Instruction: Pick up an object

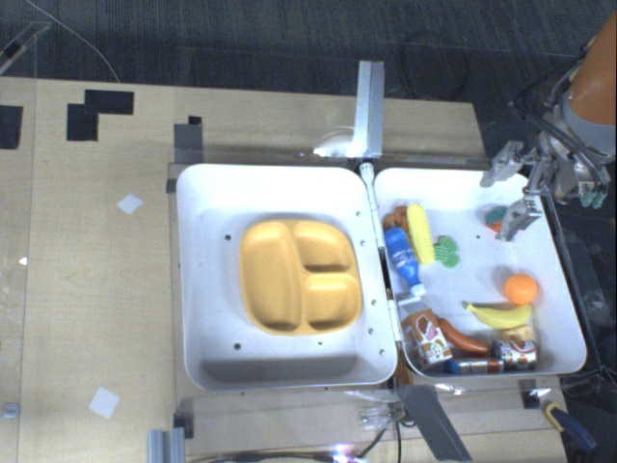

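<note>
We're looking down on two white bins side by side. The left bin [207,258] carries a yellow divided tray [299,276] sitting flat in its middle. The right bin [569,326] is the busy one. Along its left wall we see a blue bottle [403,257] lying lengthwise, with a yellow corn cob [418,233] just beside it and a small green toy [445,251] near the cob. Further toward the front there's an orange ball [521,288], a banana [499,313] right below it, and along the front wall a brown packet [424,336], a red sausage [461,338] and a small can [519,354] crowded together.

Up at the bin's far right corner, the gripper [521,196] hangs over the bin, its two grey fingers spread apart, and we see nothing between them. A small teal and orange object [495,219] lies on the bin floor just beside the lower finger; we can't tell whether they touch.
</note>
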